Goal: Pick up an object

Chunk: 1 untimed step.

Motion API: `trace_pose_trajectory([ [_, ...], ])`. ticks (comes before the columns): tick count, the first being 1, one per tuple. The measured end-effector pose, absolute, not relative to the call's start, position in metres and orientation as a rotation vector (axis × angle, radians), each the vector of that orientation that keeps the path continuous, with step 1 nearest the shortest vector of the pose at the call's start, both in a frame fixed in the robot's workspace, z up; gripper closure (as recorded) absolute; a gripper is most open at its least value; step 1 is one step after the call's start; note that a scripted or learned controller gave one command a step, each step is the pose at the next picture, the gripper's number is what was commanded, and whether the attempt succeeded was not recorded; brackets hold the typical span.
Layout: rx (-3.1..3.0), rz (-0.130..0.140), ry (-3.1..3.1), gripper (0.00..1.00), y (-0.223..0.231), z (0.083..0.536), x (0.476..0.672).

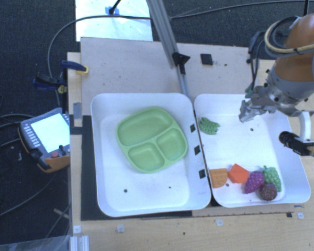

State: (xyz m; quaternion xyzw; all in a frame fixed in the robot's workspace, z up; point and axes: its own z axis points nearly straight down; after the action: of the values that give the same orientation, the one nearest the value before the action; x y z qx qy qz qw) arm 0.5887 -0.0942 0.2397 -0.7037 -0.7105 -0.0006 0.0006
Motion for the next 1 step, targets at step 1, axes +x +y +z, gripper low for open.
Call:
trace_pose_trajectory([
  [1,-2.209,-0.001,-2.231,1.00,-0.0414,0.2276,0.5777],
])
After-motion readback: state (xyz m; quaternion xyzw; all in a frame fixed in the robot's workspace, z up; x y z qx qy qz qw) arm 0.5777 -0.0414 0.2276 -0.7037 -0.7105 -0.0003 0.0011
